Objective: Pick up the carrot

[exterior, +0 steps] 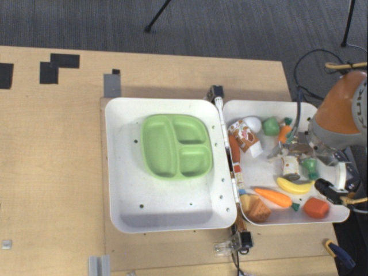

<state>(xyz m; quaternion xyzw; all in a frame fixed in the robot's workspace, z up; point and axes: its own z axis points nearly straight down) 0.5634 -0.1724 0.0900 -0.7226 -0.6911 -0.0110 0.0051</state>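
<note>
Carrot (274, 197), orange with a green tip toward the right, is shown lying flat near the front edge of the right bin (270, 221). It is set just beside a brown bread-like item (256, 208) on its left and just below a yellow banana (294, 185). A red-orange tomato-like item (315, 207) is seen to its right, near the bin's front right corner.

Farther back in the same bin, a green round item (271, 125), a white item with a red printed label (246, 135) and a small orange item (285, 132) are grouped. A long reddish-brown item (233, 148) is laid along the bin's left wall.

The arm (339, 111), grey with an orange band, is seen reaching in from the right, with the end effector (292, 149) lowered over the middle of the right bin, well apart from the carrot. A small white carton-like item (290, 167) and a green piece (310, 165) are seen directly beneath it. How far the end effector is parted cannot be told, and nothing can be confirmed as gripped by it.

In the left bin (138, 217), 1 green divided plate (176, 146) with 3 compartments is placed toward the rear centre. Both bins are carried side by side on the light wooden bench (52, 171).
</note>
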